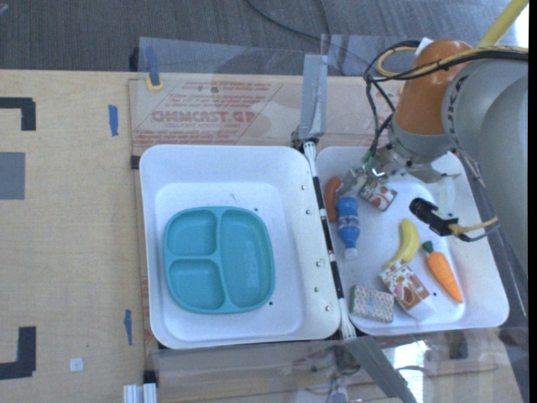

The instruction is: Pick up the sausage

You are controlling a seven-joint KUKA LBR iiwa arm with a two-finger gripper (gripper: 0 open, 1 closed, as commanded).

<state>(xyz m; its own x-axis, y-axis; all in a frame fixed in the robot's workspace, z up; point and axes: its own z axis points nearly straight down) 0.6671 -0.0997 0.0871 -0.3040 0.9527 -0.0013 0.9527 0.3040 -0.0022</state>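
**Overhead, arm low in the right bin beside the sausage**

Largest first, the grey arm (491,116) reaches in from the right, its orange band above the wrist. Below lie the left bin (159,175), holding a teal divided plate (219,259), and the right bin (487,309). Behind them a wooden board (210,112) carries faint red lettering (too blurred to read). The gripper (369,173) hangs over the right bin's upper left; whether its fingers are parted or closed I cannot tell. The sausage (332,198) lies just beside it against the bin's left wall, long axis running top to bottom, touching a blue bottle (347,225). Nearby are a banana (409,240), carrot (443,275) and small printed cartons (405,282).
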